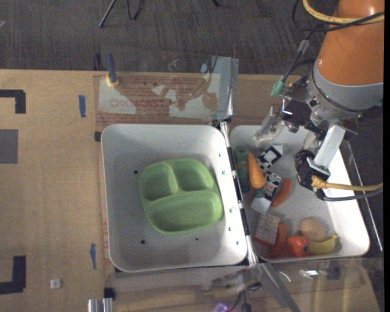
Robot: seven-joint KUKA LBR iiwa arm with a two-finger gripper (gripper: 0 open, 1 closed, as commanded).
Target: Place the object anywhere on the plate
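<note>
My hand (pixel 272 135) hovers over the right white bin (pixel 356 228), its grip unreadable. The orange plastic carrot (pixel 255 171) lies beneath it; the green divided plate (pixel 180 195) sits in the left bin (pixel 116 201).

The floor (pixel 183 30) at the top is dark grey carpet with a fine pattern. Thin dark legs of a stand (pixel 125 9) rest on it near the top edge. Below it, the bench (pixel 49 183) is made of light plywood and fills the left side. On the bench there are black tape marks (pixel 15 100) at the left edge, a grey square (pixel 7 146), and 2 short blue tape strips (pixel 81 105). A clear plastic sheet (pixel 158 97) with brown stains lies behind the bins, and a grey metal bracket (pixel 224 88) stands at its right end. The light is soft and even, with weak shadows.
</note>
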